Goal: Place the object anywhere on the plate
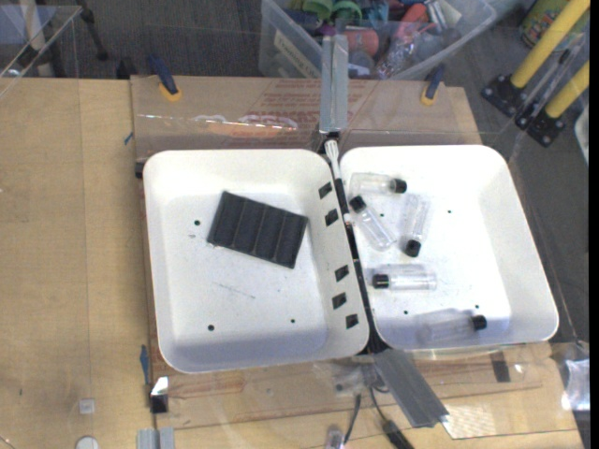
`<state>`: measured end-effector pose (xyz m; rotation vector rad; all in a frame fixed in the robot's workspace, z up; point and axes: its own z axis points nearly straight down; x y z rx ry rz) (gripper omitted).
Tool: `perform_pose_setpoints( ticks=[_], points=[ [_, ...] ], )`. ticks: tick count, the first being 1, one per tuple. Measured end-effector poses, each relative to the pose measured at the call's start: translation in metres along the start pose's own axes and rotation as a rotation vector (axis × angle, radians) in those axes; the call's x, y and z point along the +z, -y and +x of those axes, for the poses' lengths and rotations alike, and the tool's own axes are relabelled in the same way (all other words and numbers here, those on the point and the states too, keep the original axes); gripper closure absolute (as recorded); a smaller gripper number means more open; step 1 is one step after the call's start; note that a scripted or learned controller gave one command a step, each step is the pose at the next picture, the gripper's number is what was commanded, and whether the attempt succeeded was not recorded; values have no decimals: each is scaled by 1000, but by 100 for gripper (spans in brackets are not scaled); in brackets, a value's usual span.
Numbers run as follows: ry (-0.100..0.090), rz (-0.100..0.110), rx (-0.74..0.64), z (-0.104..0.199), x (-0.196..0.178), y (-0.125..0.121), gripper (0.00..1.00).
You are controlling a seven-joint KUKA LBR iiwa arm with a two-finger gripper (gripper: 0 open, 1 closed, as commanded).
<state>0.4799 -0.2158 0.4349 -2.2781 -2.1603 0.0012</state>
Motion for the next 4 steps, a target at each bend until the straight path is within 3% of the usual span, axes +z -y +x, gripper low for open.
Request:
perform_pose_setpoints(
  ticks=[1, 2, 4],
  points=[
    [1, -2, -456, 0, -1, 0, 100],
    [3, -4, -758, -8, -1, -1, 100],
    [5, -4, -1577, -7, 4, -4, 100]
  ],
)
